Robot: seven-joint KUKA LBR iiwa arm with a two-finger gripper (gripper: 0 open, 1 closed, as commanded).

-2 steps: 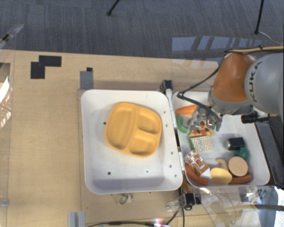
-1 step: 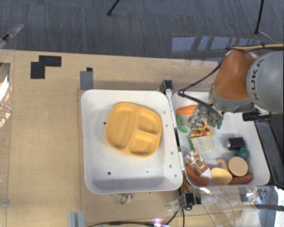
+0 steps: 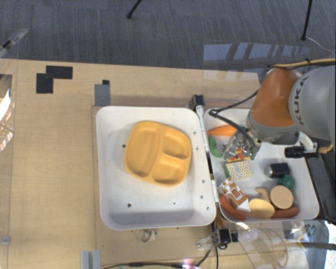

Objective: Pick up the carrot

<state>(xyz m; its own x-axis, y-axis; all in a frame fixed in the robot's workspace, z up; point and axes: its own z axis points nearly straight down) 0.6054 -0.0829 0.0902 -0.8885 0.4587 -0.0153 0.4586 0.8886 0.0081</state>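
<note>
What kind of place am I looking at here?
Most likely a robotics lab test bench. A robot arm reaches over two white bins set into a wooden bench; one bin holds a yellow divided plate, the other toy food, including a carrot.

A grey carpeted floor, ribbed in fine lines, is seen along the top, crossed by thin dark stand legs at the upper middle and upper right. Below it, a light wooden bench top is spread across the view. Black angular markers are fixed near its upper left corner, and a small grey bracket beside them. A pale reflection is cast on the floor at the upper right.
</note>
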